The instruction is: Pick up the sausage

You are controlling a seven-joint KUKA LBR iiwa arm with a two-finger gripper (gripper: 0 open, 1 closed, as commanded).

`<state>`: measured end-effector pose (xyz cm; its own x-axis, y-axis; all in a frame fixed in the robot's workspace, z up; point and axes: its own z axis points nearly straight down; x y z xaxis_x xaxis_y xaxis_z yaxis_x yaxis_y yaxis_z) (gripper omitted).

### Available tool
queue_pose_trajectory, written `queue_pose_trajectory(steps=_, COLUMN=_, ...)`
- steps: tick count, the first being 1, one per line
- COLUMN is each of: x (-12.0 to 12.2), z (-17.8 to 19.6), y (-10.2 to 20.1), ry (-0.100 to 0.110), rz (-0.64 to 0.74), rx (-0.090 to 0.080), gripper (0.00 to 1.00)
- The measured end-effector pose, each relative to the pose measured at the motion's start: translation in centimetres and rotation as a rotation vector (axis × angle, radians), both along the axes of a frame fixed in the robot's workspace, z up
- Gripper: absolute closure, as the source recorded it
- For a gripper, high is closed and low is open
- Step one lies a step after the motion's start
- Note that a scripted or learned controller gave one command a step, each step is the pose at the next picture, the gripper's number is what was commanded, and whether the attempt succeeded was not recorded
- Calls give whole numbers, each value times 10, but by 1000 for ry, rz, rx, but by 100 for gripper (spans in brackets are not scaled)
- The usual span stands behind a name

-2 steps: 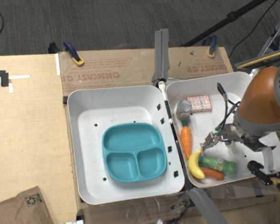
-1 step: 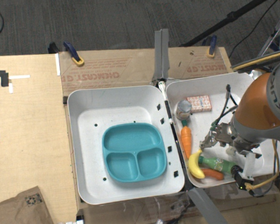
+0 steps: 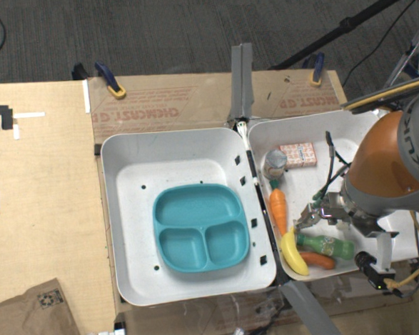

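Your target, reddish-orange sausage [image 3: 317, 260], lies at right white bin's [image 3: 350, 127] near edge, tucked under green bottle [image 3: 328, 246], touching yellow banana [image 3: 293, 254]. Gripper [image 3: 307, 219] hovers above bottle, beside orange carrot [image 3: 278, 210]; finger state: cannot tell. Teal divided plate [image 3: 201, 227] in left bin [image 3: 126, 205].

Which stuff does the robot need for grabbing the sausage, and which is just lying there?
Needed: sausage, gripper.

Just lying there: banana, carrot, green bottle, pink box, small can, teal plate.
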<state>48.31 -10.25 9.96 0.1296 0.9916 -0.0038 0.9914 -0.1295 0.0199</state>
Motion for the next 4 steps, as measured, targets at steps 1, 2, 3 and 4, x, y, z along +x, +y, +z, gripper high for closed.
queue_pose_trajectory(steps=1, x=-1, z=-1, y=-1, ry=4, rz=191, rx=-2, gripper=0)
queue_pose_trajectory(steps=2, x=-2, z=17, y=-75, ry=10, rz=518, rx=-6, gripper=0)
queue_pose_trajectory(steps=3, x=2, z=1, y=-19, ry=-3, rz=329, rx=-8, gripper=0)
queue_pose_trajectory(steps=4, x=0, z=-1, y=0, ry=2, rz=443, rx=-9, gripper=0)
